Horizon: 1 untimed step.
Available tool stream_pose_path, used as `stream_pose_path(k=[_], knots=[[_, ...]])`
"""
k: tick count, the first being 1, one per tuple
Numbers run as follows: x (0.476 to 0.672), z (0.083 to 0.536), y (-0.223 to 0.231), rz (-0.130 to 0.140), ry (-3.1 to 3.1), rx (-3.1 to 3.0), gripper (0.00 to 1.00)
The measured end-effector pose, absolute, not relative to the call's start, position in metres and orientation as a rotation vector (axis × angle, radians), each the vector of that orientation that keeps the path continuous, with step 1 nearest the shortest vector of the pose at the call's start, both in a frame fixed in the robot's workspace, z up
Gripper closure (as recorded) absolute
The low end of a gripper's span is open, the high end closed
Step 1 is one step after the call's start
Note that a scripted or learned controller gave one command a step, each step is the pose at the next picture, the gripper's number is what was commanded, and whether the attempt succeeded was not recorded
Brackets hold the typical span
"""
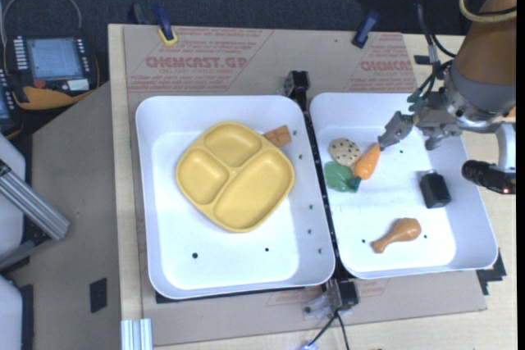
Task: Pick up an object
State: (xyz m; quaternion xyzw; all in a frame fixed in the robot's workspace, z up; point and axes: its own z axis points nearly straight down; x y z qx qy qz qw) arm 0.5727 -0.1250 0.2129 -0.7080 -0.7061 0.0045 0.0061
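In the right bin (459,258), an orange carrot (368,161) lies diagonally, pointed tip toward the upper right. The gripper (397,129) hovers at that tip, fingers apart, holding nothing.

On the worktop (123,176) two bins sit side by side. The left bin (164,258) holds a divided plate (235,175) at its centre, with a small block (278,136) touching the plate's rim at 1 o'clock. In the right bin (467,254), a cookie (344,149), a carrot (367,161) and a leafy piece (340,177) cluster at 10 o'clock, a drumstick (397,234) lies at 6 o'clock, and a small box (435,189) at 3 o'clock.
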Motion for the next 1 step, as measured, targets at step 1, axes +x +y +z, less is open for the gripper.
stream_pose_path(k=[1], knots=[[0.5756,0.2206,-0.1246,0.0,-2.221,-2.221,0.0]])
